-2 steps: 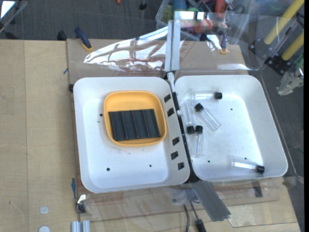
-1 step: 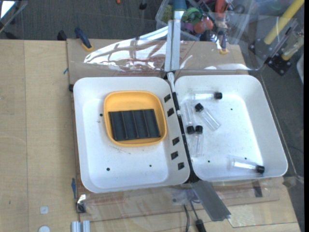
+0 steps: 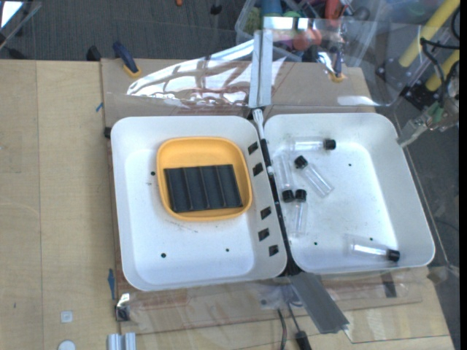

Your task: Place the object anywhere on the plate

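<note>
1. Presently on the bench: two shallow white bins side by side, the left bin (image 3: 139, 254) and the right bin (image 3: 408, 195), meeting at a central divider with a row of black tabs (image 3: 263, 192).
2. Plate (image 3: 169, 152): yellow, with rounded corners, lying flat in the left bin, slightly toward its far half.
3. Object (image 3: 203, 187): a black ridged block, lying flat inside the plate and covering most of its floor. It appears wholly within the rim, with yellow showing along its far edge and both sides.
4. Vials: several clear tubes with black caps lie loose in the right bin. There is a cluster near the divider (image 3: 315, 181) and one apart at the near right corner (image 3: 371, 250).
5. Gripper (image 3: 423, 125): pale hardware at the right bin's far right corner, outside the rim and well apart from the plate. I take it for the arm's end. How far it is open I cannot tell, and nothing is visibly in its hold.
6. Step in hand, by my judgement: the placing looks done, since the block sits on the plate and nothing is touching it.
7. Next move, by my judgement: only staying clear of both bins. Should a vial be the intended object, a reach into the right bin would be needed, and the round tubes look apt to roll or slip.
</note>
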Available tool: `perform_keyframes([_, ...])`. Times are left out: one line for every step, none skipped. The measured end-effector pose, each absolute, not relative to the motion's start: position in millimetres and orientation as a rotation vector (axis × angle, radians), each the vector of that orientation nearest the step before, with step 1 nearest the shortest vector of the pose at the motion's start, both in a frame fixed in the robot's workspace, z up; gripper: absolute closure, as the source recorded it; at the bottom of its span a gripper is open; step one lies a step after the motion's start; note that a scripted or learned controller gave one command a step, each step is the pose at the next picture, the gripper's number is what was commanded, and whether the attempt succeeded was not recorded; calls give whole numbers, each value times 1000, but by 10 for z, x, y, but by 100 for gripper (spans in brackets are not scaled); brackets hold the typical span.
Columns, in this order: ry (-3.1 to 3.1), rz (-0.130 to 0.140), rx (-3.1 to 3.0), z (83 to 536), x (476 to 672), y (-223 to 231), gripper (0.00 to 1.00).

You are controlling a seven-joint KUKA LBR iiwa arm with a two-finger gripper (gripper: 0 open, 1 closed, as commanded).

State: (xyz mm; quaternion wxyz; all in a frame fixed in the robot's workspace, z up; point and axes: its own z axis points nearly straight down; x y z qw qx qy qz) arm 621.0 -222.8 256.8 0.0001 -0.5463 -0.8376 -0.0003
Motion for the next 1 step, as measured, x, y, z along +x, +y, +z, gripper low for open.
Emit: perform_keyframes([-2733,-3,-1562,3319,6670,-2248,100])
